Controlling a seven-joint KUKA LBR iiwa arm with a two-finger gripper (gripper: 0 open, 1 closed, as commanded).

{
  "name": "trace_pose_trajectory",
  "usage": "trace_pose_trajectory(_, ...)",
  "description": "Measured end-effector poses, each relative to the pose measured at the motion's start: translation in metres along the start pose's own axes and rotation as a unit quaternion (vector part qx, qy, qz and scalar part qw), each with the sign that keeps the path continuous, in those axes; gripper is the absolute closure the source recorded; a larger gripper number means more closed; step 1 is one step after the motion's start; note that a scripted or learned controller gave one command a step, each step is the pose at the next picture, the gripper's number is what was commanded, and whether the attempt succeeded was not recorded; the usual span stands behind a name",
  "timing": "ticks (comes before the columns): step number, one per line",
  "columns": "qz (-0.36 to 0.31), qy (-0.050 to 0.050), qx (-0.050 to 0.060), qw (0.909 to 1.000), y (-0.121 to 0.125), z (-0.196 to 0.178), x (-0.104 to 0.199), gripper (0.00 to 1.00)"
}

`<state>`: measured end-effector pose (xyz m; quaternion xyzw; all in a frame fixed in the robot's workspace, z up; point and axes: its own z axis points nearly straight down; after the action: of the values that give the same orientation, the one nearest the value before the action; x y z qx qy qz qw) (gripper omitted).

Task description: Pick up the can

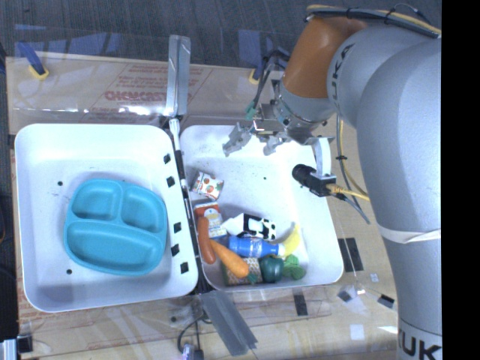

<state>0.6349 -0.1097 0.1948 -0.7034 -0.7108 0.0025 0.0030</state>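
Several toys crowd the can (pixel 253 246), so our open, empty end effector (pixel 253 139) may well snag the carrot (pixel 231 261) instead.

White letters "UK" stand on the arm's grey base (pixel 420 343).

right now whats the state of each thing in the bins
pincer: open, holding nothing, above right bin's far end
blue tray: flat, upright, in left bin
blue can: lying on its side in the right bin's pile
carrot: lying flat beside it
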Motion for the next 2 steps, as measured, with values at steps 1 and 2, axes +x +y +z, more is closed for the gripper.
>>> trace_pose_trajectory(1,0.008,-0.001,-0.015,0.9999,-0.035,0.078,-0.011,0.0)
trace_pose_trajectory(2,0.032,-0.005,-0.021,0.9993,-0.026,0.087,0.013,0.0)
